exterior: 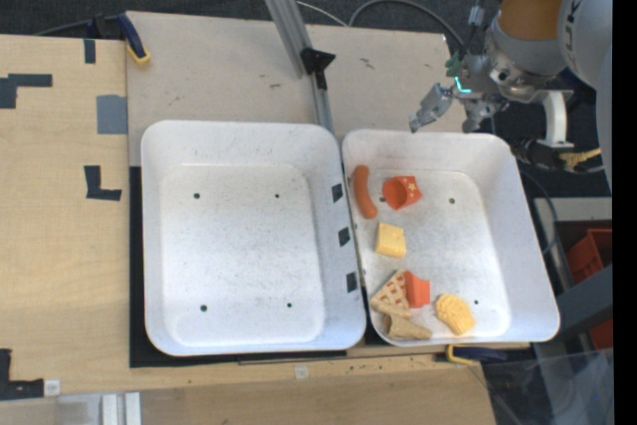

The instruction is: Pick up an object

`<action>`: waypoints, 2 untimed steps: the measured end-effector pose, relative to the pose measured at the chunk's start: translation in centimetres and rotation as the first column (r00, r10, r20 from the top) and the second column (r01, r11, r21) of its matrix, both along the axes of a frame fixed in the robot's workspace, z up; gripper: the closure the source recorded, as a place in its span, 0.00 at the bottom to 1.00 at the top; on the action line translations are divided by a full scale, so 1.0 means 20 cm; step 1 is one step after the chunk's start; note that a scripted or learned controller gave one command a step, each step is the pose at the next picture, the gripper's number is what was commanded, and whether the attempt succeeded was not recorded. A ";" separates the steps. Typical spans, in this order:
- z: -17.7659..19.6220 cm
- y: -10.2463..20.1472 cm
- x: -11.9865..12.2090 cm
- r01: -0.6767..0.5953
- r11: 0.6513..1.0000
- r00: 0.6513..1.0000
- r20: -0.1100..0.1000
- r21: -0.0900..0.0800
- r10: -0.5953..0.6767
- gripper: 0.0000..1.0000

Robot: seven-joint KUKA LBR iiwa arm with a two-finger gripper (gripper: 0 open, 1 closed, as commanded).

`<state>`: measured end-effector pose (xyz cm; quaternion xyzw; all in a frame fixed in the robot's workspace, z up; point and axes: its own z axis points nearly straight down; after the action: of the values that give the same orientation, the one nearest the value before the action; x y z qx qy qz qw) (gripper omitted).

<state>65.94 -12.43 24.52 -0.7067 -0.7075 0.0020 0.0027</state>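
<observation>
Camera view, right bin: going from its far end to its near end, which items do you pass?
Hot dog and red piece at about the same depth → yellow cheese block → pizza slice with the orange piece beside it → corn cob → cracker.

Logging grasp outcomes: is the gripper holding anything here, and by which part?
Nothing is held: the gripper hangs open above the right bin's far rim.
</observation>
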 end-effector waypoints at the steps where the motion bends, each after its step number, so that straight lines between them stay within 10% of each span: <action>1: 0.02 0.00 0.00 -0.002 1.000 1.000 0.005 -0.002 0.002 0.00; 2: -0.30 -0.01 -0.03 0.000 1.000 1.000 -0.001 -0.001 0.000 0.00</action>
<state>65.39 -12.65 18.55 -0.7066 -0.7076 0.0028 0.0026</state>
